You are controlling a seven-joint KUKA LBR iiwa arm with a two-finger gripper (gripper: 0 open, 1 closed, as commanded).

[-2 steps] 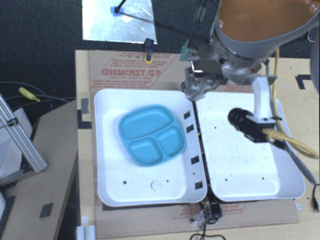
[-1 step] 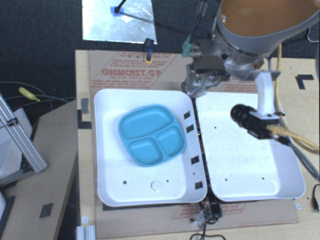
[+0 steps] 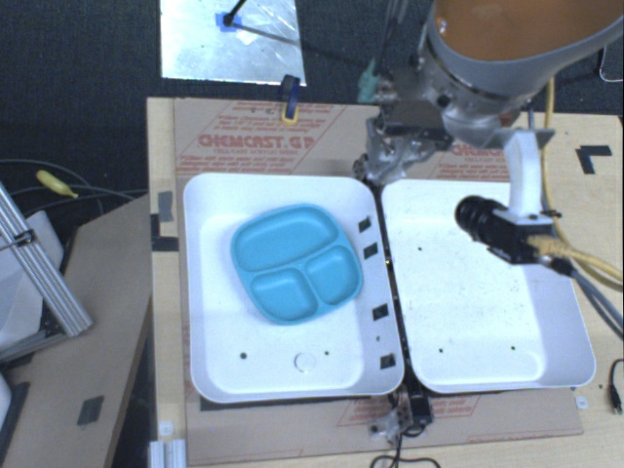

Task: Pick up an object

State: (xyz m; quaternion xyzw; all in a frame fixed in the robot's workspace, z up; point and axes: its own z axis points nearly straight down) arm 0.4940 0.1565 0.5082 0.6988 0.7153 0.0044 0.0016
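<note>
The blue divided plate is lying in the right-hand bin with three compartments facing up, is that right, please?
Not quite: the blue divided plate lies in the left-hand bin, not the right one, as the camera view shows. Its three compartments do face up.

A tray [image 3: 294,275] lies in the left bin [image 3: 210,359], toward its back. The right bin [image 3: 546,359] sits just beside it. The gripper [image 3: 390,159] hangs over their shared back corner

Single fixed camera view, set above the bench [image 3: 244,125] and looking down at a slant. Both white bins lie mid-frame: left bin [image 3: 210,359] and right bin [image 3: 487,349], side by side. The arm [image 3: 517,27] enters large at upper right, nearest the lens.
</note>
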